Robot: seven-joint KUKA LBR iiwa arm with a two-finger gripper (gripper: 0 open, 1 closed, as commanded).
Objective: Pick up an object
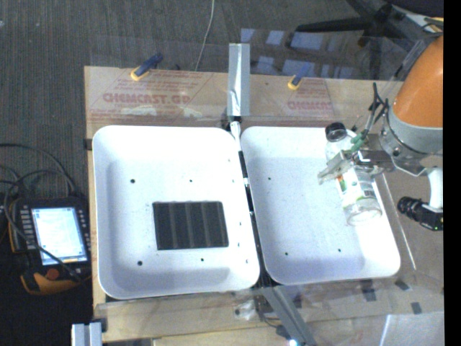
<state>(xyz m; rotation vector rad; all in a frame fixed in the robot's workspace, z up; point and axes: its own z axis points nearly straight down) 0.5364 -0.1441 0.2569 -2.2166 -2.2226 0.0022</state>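
The gripper (344, 166) of a grey KUKA arm (421, 103), its orange band prominent at the frame's right edge, reaches in over the right bin (288, 229) on the wooden surface (169, 99). The gripper sits low over the bin's far right part, at the upper half of a clear plastic bottle (353, 182); whether the fingers are spread or pressed together cannot be told from this angle, and no object is plainly seen between them.

The clear plastic bottle lies in the right bin near its right wall, its dark cap toward the far rim and its base toward the near side, a label with green and red marks visible along its body. The gripper overlaps the bottle's upper section; whether they actually touch cannot be made out.

The left bin (115, 193), touching the right bin along their shared middle edge, holds a dark, flat ribbed rectangular object (190, 225) lying near its centre, well apart from the gripper.

Beyond the bins, two yellow-handled clamps (146, 66) grip the far edge of the surface, and a metal bracket (238, 81) stands between the bins at the far side. On the carpeted floor to the left sits a handheld control pendant (54, 236) with a lit screen and trailing cables. An office chair base (360, 9) shows at top right.
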